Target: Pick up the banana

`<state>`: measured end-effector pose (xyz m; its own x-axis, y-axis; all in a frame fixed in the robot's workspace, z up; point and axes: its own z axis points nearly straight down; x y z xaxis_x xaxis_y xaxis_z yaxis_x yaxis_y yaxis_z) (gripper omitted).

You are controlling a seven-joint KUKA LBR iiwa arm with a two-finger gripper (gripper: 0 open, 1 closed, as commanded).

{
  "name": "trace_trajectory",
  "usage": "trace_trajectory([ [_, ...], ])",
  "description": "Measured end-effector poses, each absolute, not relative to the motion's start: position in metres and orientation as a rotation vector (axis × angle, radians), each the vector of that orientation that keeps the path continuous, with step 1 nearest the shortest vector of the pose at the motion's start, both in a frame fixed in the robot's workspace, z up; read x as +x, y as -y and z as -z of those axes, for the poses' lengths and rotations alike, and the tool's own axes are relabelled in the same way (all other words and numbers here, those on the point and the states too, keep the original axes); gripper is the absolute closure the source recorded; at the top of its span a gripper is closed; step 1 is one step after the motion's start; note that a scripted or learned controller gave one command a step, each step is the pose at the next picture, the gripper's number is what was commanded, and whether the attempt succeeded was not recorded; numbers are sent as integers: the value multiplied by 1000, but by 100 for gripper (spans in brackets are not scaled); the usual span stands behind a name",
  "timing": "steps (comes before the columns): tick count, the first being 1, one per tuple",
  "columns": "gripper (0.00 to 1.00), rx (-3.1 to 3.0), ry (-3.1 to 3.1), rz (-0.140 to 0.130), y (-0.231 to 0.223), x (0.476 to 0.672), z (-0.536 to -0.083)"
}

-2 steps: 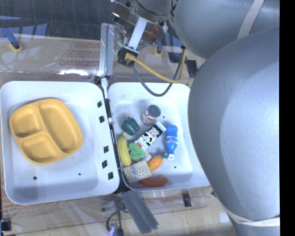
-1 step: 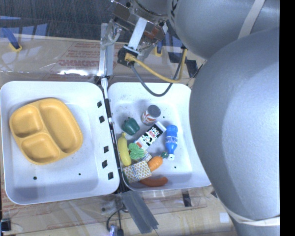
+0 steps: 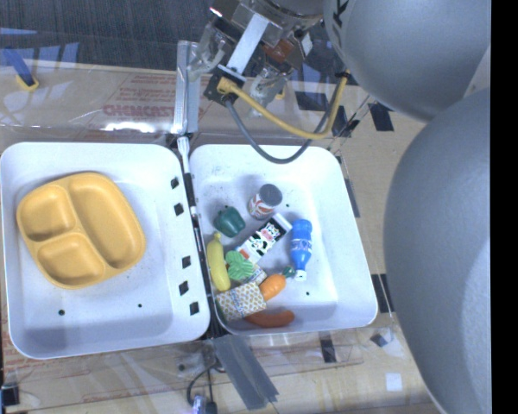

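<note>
The banana (image 3: 217,264) is yellow and lies lengthwise against the left wall of the right bin (image 3: 350,257), near its front. A green leafy toy (image 3: 240,268) touches its right side. My gripper (image 3: 204,55) hangs high above the far edge of the bins, behind the right bin's back left corner and well away from the banana. Nothing shows between its fingers.
Around the banana in the right bin lie a green pepper (image 3: 229,222), a small can (image 3: 264,201), a black-and-white carton (image 3: 266,238), a blue bottle (image 3: 300,244), a carrot (image 3: 274,286), a patterned pouch (image 3: 240,300) and a red sausage (image 3: 270,318). A yellow divided plate (image 3: 79,228) sits in the left bin (image 3: 17,335).
</note>
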<state>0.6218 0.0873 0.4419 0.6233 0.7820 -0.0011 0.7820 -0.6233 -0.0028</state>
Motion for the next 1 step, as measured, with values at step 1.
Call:
trace_trajectory([
  [1,0,-2829,1363,-4,-88,622,-442],
])
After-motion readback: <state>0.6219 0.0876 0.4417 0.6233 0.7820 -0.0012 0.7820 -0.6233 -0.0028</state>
